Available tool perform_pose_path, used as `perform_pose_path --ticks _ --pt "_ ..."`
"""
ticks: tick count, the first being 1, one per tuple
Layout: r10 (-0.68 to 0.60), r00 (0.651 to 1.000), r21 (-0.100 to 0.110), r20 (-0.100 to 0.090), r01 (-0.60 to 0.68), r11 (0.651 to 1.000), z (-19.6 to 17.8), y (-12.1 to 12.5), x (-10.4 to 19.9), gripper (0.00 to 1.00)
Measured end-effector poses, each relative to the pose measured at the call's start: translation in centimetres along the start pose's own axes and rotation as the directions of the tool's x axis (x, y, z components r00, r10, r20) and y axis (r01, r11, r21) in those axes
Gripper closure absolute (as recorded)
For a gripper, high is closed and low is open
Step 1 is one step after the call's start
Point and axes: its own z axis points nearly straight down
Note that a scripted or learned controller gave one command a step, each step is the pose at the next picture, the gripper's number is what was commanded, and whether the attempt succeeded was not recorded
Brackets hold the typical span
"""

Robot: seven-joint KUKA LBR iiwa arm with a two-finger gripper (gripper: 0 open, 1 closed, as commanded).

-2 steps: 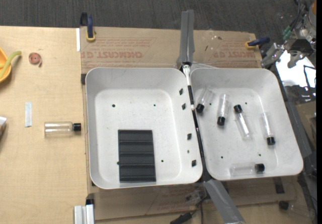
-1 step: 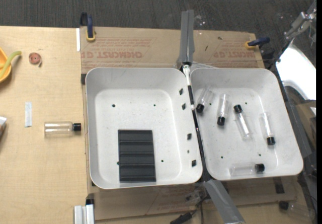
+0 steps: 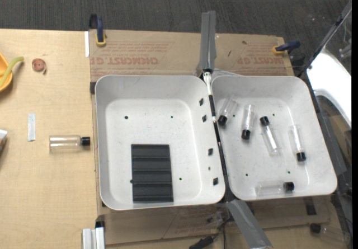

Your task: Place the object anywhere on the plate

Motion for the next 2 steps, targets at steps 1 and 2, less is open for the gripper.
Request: perform_pose_path --ticks 1,2 --pt "0.172 0.985 0.000 0.001 -0.172 0.985 0.1 3.1 12.8 0.00" --pt "0.325 0.946 0.001 0.001 -0.325 0.946 2.8 6.1 21.2 0.00"
